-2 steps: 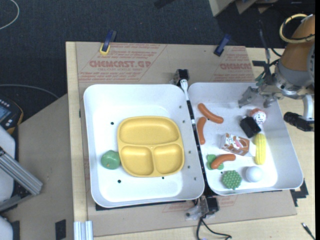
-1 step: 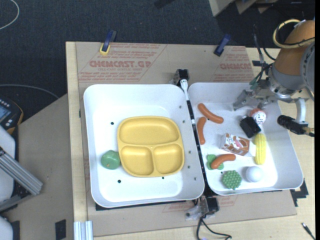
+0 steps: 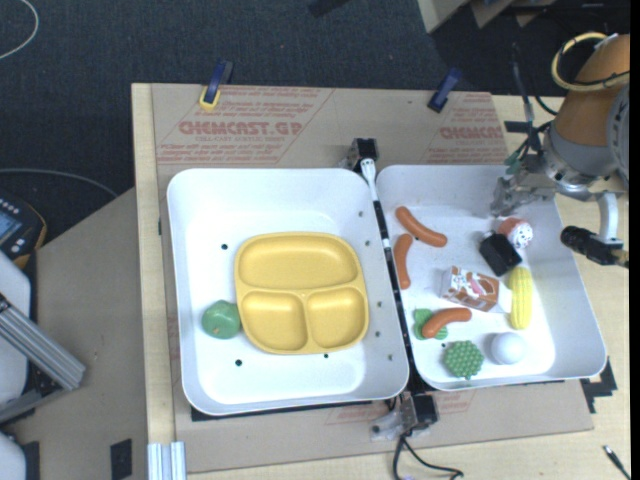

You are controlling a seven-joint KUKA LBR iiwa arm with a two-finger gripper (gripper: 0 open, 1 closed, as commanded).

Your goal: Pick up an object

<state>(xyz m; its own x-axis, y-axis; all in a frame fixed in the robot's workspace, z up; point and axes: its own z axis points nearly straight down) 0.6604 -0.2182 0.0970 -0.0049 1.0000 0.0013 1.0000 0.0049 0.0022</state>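
gripper (image 3: pixel 510 200), grip state unclear, hovers above the right bin (image 3: pixel 580 313); best drop squarely over one toy.

Bench fittings and surroundings, seen from above

A brown cardboard sheet with red lettering (image 3: pixel 300 118) covers the bench on dark blue carpet (image 3: pixel 120 18). A blue-and-yellow clamp (image 3: pixel 213 85) and a plain blue clamp (image 3: pixel 444 89) sit on its far edge. The left shallow white plastic bin (image 3: pixel 190 268) holds a yellow three-compartment plate (image 3: pixel 300 293) and touches the right white bin (image 3: pixel 572 303). A silver aluminium rail (image 3: pixel 40 353) lies at lower left.
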